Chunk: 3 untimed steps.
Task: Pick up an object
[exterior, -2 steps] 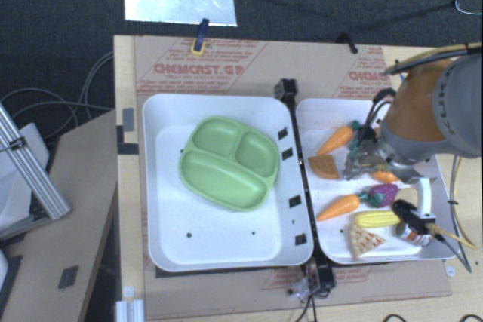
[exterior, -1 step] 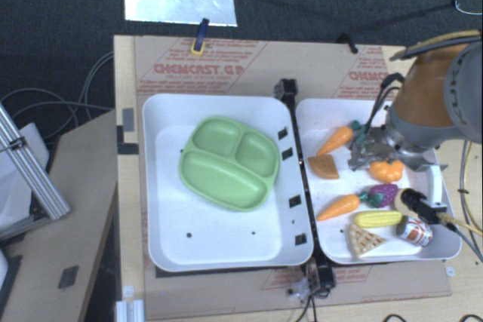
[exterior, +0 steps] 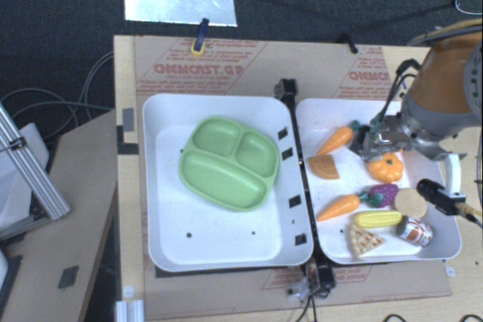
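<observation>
- The gripper (exterior: pixel 375 141) hangs low in the right bin (exterior: pixel 317 113), near its far rim; whether it grips anything, I cannot tell.
- Just beside it sits a small orange pumpkin (exterior: pixel 385 168), round and glossy, crowded by a carrot (exterior: pixel 335 139) and purple grapes (exterior: pixel 382 195).
- The left bin (exterior: pixel 219 237) has room around a green divided plate (exterior: pixel 229 162).

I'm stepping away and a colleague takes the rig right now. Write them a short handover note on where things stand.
Claw: low in the right bin, at the upper carrot and just above the orange pumpkin; finger state unclear, nothing seen held.
Right bin also holds: lower carrot, orange wedge, purple grapes, corn, pizza slice, can.
Left bin: green divided plate.
Done: nothing lifted.
Left: grasp one object and raise it.
</observation>
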### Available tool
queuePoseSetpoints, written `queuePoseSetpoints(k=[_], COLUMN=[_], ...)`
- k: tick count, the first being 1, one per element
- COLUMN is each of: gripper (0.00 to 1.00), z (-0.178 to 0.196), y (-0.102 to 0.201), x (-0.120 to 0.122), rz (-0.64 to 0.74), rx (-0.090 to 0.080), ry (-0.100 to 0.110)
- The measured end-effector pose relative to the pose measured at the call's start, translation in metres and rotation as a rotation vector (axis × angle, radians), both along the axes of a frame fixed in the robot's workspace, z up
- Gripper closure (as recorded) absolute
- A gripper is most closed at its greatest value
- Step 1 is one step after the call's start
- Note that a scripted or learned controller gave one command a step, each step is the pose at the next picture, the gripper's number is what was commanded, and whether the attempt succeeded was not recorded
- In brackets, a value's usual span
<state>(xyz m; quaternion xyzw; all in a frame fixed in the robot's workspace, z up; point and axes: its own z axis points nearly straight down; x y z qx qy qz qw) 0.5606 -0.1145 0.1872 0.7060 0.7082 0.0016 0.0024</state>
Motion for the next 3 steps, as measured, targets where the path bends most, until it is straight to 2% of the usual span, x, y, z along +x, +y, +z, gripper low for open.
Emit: queuePoseSetpoints(k=[1, 2, 3], gripper=[1.0, 1.0, 1.0], z=[0.039, 0.027, 0.036], y=[0.0, 0.043, 0.045], x=[0.001, 0.02, 0.008], rz=[0.001, 0.004, 0.002], rx=[0.001, 0.001, 0.002], ry=[0.002, 0.003, 0.005])
